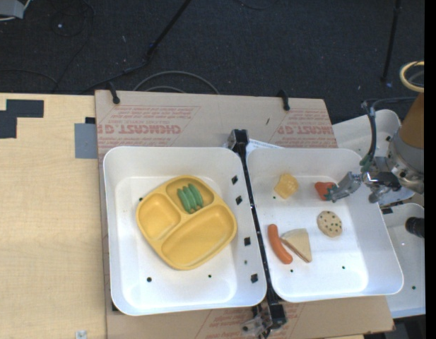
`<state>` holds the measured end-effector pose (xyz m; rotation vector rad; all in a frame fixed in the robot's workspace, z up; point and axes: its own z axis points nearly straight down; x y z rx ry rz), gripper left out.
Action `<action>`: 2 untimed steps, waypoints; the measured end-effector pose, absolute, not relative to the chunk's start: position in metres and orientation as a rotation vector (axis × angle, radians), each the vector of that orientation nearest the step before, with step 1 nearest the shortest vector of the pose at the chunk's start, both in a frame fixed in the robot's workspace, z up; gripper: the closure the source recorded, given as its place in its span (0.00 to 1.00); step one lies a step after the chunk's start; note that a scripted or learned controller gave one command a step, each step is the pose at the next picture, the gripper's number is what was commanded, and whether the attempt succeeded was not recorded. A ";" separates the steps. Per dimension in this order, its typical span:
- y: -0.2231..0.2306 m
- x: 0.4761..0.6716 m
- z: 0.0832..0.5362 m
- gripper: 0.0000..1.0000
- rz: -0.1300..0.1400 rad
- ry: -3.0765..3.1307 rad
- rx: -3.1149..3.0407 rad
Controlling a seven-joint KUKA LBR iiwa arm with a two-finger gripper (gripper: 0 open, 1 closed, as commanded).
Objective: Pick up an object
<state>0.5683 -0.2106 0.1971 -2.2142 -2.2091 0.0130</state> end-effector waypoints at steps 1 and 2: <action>-0.210 0.571 0.205 0.00 0.002 -2.220 -2.219; -0.206 0.571 0.161 0.00 0.004 -2.219 -2.217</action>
